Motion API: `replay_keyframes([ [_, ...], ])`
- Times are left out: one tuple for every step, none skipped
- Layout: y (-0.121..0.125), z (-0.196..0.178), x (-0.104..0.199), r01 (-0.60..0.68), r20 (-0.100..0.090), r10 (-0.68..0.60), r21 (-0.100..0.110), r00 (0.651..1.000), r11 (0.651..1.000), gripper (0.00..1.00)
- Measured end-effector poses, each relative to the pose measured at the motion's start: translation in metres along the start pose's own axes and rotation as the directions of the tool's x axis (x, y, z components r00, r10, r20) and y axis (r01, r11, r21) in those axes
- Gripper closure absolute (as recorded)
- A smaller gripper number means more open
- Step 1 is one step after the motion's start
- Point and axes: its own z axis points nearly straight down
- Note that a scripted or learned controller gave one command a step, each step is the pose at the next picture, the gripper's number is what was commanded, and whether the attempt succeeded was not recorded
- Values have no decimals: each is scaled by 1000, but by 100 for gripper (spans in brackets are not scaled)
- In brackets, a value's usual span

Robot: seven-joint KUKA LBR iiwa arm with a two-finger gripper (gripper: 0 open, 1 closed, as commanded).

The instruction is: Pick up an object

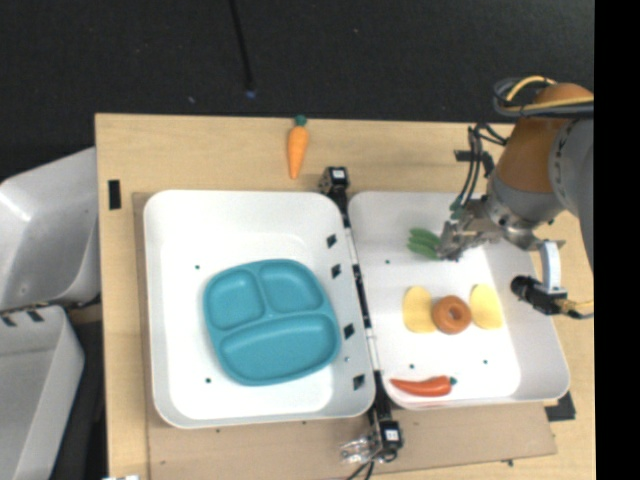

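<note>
Wooden desk, two white bins. Our hand hovers low by the green vegetable at the right bin's far edge; grip state we cannot tell. We're reaching; next, close and lift.

Grey KUKA iiwa arm has rounded, smooth grey housing with a broad orange band wrapped above the wrist. A yellow cable loop sits on top of the orange section beside a thin dark one. Thin black cables run down the arm's side toward the wrist. The wrist flange is a grey metallic ring. The small two-finger gripper is grey and dark metal; its detail is too small to resolve. A white curved bracket hangs off the wrist, with a black cylindrical module below it trailing a short yellowish lead.
</note>
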Motion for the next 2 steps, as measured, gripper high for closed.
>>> replay_keyframes([
  [10, -55, 5, 1, -1, -1, -4, 1000, 1000, 100],
  [2, -109, 0, -2, -1, 2, -3, 1000, 1000, 100],
])
